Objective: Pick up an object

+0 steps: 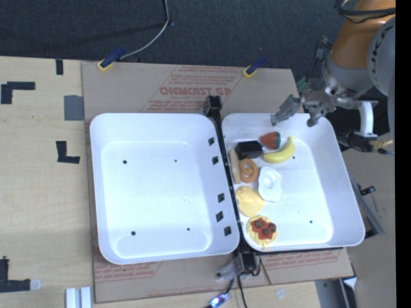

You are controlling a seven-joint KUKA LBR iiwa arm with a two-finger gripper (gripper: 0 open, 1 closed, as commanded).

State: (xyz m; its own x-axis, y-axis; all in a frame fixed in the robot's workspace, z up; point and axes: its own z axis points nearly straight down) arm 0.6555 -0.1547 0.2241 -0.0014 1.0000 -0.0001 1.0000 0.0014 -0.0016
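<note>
Overhead, my hand (297,112) hangs with fingers apart and nothing between them at 12 o'clock over the right bin (334,191), near the banana (281,153): probably light, stiff, slick plastic, best pinched across its narrow middle.

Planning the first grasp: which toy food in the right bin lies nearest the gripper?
The strawberry, red with a green top, lies closest to the gripper, just above the banana.

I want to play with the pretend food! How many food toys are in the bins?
7, all clustered in the right white bin: strawberry, yellow banana, black block, brown pretzel, white egg, yellow lump, red-topped pizza. Some may hide underneath.
</note>
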